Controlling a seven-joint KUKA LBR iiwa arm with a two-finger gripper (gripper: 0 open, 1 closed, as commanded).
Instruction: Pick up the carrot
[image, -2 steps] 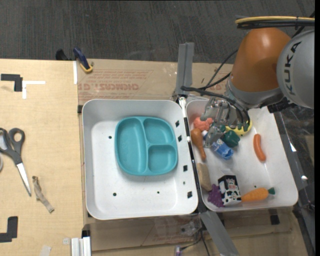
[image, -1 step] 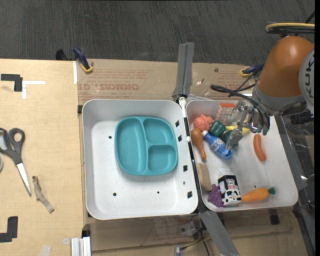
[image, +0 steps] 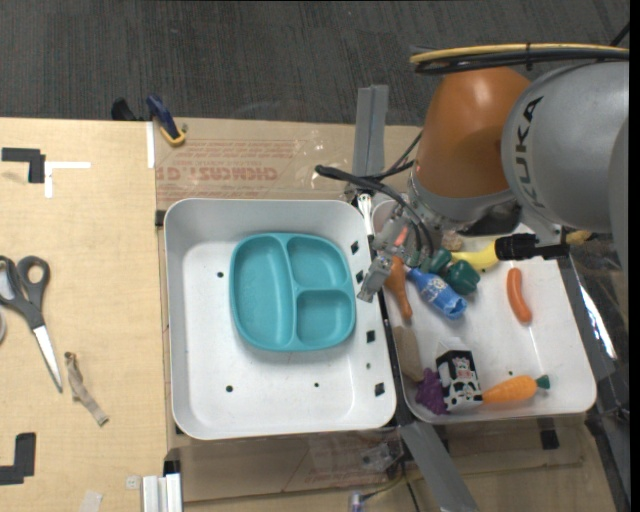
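The KUKA arm (image: 540, 130) hangs over the upper left part of the right bin (image: 575, 400), with its gripper (image: 385, 262) low near the wall that the 2 bins share. Whether the jaws are spread or pressed together I cannot tell, since cables and the wrist crowd them. This reads as the approach step: nothing is lifted, and the carrot (image: 512, 390) lies flat on the bin floor, well apart from the jaws, toward the near right corner, its green top pointing away from them.

The next move would call for carrying the jaws across the bin and down over the carrot's orange body, set across its length.

Between jaws and carrot lie a blue bottle (image: 437, 290) and a cow-print toy (image: 459, 380) just beside the carrot's tip. A sausage (image: 518, 295) sits off to the right. The left bin (image: 190, 400) holds a teal divided plate (image: 292, 291).
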